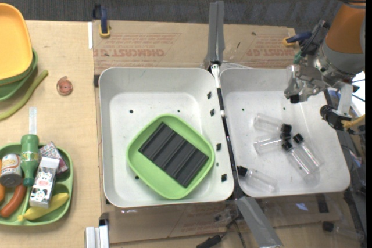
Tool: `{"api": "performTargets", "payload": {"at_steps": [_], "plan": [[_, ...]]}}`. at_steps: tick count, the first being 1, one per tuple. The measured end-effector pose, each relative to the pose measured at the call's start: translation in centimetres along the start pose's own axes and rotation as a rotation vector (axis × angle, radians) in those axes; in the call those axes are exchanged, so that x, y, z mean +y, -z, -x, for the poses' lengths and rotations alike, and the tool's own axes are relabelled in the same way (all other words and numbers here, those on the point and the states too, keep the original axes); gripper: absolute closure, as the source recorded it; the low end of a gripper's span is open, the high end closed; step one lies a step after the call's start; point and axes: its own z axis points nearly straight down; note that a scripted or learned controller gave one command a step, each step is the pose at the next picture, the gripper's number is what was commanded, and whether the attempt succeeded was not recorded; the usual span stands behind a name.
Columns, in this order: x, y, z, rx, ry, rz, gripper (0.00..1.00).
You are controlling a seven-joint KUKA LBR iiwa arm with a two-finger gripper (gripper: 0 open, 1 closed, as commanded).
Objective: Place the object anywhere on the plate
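The worktop (58, 119) carries two white bins side by side. The left bin (116, 96) holds the green plate (139, 145), with a dark ribbed block (174, 152) lying on it. Just right of the plate's bin, the right bin (256, 81) holds clear vials (302, 157) with black caps, scattered and well apart from the plate. The gripper (296, 90) hovers over that bin's far right corner — whether its fingers are wide or narrow, I cannot tell.
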Motion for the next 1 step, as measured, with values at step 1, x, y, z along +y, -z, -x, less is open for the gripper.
{"api": "performTargets", "payload": {"at_steps": [1], "plan": [[0.01,0.02,0.01,0.0,0.0,0.001,0.0]]}}
